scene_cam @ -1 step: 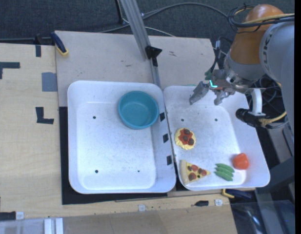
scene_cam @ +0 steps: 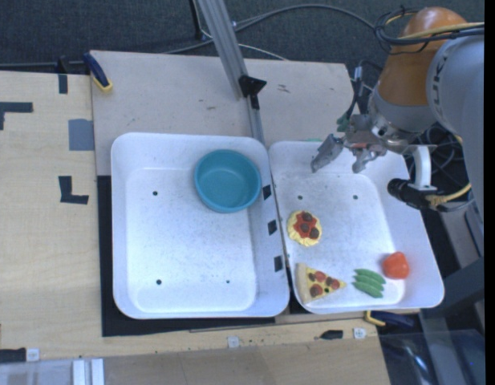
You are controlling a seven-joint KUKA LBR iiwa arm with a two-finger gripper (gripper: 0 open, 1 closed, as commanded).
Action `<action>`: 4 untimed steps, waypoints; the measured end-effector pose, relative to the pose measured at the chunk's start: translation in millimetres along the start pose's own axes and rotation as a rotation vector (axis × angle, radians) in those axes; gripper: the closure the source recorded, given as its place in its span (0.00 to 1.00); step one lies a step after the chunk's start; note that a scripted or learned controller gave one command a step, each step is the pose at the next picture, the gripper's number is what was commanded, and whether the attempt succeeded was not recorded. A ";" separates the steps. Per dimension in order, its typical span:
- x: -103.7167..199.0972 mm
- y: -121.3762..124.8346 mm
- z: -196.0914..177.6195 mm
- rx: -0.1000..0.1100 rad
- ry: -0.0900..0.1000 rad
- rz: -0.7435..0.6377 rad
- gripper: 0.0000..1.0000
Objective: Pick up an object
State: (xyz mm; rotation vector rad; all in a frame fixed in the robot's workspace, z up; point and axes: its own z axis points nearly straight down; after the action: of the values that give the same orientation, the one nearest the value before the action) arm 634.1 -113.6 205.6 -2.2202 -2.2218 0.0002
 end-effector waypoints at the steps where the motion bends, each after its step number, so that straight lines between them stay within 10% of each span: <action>1: 6.0 -3.2 44.5 0.003 0.000 0.000 0.00; 3: 0.9 -8.3 116.7 -0.001 -0.001 0.000 0.00; 4: 0.6 -7.8 105.5 -0.003 -0.002 0.000 1.00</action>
State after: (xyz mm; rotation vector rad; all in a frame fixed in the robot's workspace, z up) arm 626.2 -113.0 100.1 -2.2220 -2.2240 -0.0009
